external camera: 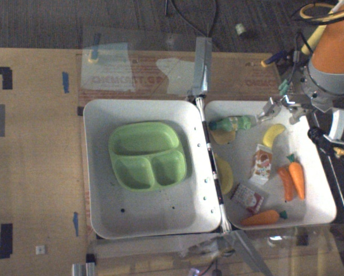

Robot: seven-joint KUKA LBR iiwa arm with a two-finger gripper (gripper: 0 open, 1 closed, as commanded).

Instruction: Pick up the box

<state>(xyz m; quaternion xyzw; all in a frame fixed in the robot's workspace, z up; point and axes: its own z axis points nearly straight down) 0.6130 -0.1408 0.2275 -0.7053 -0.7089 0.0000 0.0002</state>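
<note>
**Box sits below and left of my pincer**

My pincer [275,109] hangs over the upper edge of the right bin [327,211], near the bin's far rim. From this high slanted look I cannot tell whether it is open or closed, and I see nothing held in it.

The box [262,163] I take as my target lies flat on the bin floor near the middle, white with red print. It sits toward the near side of the bin from my pincer and a little to the view's left, well apart from it. Its long axis runs roughly up and down the view, tilted slightly.

A banana [272,134] lies between my pincer and the box, so I judge the path down needs to clear it. A second, darker packet [248,198] lies just beyond the box, toward the near rim, and 2 carrots [293,180] lie to its right. The bottle [232,123] lies to the left of my pincer.
</note>
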